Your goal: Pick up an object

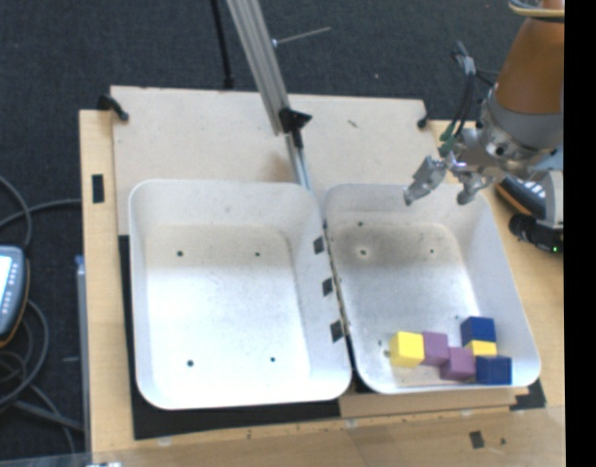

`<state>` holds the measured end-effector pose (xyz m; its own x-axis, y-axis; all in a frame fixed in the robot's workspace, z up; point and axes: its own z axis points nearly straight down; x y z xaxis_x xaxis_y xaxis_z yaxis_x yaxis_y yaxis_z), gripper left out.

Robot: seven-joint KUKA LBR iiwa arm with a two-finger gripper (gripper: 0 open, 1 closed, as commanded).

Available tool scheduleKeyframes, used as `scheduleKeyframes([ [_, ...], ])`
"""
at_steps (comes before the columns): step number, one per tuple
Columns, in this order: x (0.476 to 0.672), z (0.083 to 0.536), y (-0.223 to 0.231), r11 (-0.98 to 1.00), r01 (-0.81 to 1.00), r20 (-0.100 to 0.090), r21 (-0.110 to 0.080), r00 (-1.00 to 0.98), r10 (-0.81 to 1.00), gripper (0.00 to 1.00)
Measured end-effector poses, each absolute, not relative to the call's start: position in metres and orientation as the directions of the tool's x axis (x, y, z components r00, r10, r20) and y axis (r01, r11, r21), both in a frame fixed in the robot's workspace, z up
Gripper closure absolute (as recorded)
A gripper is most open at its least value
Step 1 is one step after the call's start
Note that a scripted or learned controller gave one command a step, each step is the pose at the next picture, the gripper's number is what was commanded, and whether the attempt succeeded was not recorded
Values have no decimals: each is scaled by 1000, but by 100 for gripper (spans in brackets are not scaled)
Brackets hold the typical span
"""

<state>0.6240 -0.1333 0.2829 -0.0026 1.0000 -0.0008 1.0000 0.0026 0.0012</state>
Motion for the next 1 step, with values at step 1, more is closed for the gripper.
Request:
scheduleKeyframes([
  [1, 644, 96, -132, 3, 1000, -1, -5, -3, 1000, 0],
])
